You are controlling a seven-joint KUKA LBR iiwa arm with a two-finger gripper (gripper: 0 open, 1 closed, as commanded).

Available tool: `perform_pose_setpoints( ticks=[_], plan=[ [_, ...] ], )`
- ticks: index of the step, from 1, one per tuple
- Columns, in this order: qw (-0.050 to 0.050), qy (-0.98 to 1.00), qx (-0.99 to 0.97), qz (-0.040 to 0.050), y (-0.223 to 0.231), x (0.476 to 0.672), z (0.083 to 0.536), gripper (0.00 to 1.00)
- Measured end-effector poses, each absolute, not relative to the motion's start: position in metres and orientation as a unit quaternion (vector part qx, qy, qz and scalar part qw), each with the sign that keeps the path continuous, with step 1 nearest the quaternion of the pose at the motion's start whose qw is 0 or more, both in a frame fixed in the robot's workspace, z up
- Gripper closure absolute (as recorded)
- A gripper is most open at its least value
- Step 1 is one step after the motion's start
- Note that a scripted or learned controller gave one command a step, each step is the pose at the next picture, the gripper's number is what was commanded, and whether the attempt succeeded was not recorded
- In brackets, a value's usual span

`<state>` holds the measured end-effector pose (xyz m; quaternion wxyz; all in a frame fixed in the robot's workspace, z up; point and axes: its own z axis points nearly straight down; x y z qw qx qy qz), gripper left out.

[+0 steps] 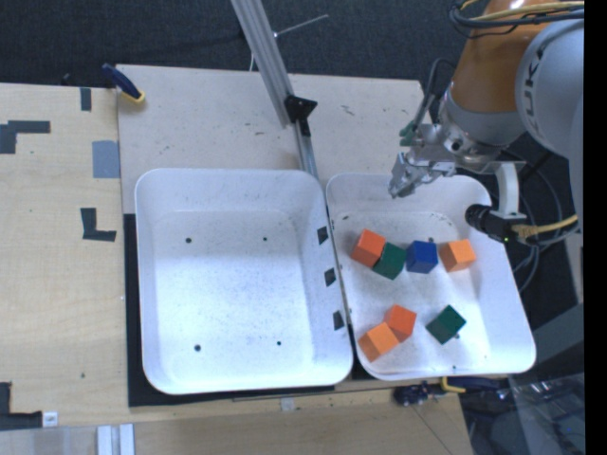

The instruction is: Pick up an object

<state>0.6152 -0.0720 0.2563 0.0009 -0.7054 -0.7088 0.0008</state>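
Orange cube [369, 246] below claw [402, 186]

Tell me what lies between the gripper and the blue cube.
In the camera view, just bare white bin floor separates the gripper from the blue cube; no block sits in that stretch.

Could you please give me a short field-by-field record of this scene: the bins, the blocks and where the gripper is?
left bin: no blocks visible
right bin: seven blocks
upper row: orange block, green block, blue block, orange block
lower group: two orange blocks touching, green block apart
gripper: over the right bin's far edge, nothing seen between its fingers
task state: no block picked up yet
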Motion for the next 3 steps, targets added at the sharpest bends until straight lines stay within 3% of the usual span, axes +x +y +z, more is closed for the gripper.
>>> perform_pose_setpoints(
  ticks=[1, 3],
  plan=[
    [0.001, -0.709, -0.705, 0.0009, -0.019, 0.618, 0.245, 1.0],
    [0.001, -0.709, -0.705, -0.0004, 0.084, 0.646, 0.237, 1.0]
  ],
)
